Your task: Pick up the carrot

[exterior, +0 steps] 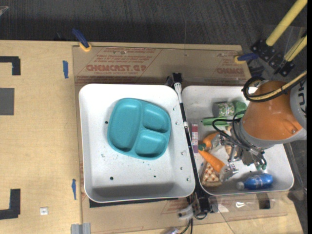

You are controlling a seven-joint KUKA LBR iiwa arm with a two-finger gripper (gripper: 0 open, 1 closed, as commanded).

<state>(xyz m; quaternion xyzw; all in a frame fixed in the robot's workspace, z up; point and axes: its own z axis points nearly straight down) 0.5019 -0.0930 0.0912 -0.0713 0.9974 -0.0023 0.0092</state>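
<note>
Orange plastic carrot (213, 159) lies slantwise near the left wall of the right-hand shallow white bin (285, 152), beside a blue bottle (257, 181) and green packet (229, 109). Jaws of the grey, orange-banded arm (269, 117) hover just right of it; their spread cannot be told. A teal 3-compartment plate (139, 127) sits in the left bin (95, 145).
</note>
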